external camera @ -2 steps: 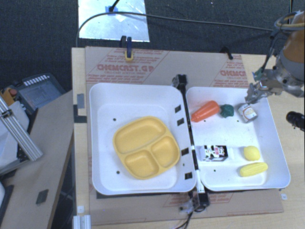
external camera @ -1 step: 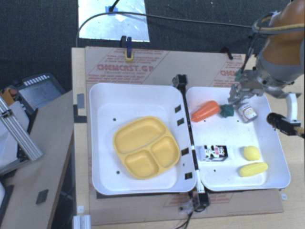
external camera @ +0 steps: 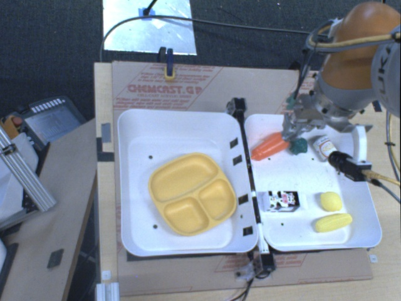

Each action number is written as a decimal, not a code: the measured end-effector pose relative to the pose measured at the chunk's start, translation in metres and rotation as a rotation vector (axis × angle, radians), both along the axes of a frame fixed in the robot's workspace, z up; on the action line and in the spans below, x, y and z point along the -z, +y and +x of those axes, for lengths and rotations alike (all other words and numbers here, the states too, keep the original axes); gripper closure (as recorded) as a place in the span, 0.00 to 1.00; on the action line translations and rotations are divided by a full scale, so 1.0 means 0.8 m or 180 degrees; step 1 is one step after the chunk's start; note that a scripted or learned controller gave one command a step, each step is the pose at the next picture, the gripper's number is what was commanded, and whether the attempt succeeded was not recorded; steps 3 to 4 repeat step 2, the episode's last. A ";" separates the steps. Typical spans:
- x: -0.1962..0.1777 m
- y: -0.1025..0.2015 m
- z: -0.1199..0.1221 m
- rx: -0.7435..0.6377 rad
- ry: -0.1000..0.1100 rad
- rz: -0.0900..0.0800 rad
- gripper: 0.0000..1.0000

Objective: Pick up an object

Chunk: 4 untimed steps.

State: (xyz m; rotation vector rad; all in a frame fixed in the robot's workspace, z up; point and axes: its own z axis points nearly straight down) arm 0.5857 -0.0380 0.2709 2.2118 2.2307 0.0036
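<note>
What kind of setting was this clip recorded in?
Most likely a robotics lab bench set up for grasping trials. Two shallow white bins sit side by side on a cardboard sheet, toy items like a carrot and a yellow divided plate fill them, and a grey-and-orange arm reaches in.

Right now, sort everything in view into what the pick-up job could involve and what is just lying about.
Part of the job:
- gripper, low over the right bin
- orange toy carrot with green top, beside the gripper
- small white jar
- round yellow lemon
- long yellow toy piece
- small black-and-white carton

Lying about:
- yellow three-compartment plate in the left bin
- yellow clamp
</note>
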 end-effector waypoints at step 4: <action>0.032 0.150 -0.010 -0.0004 0.0006 0.0003 1.00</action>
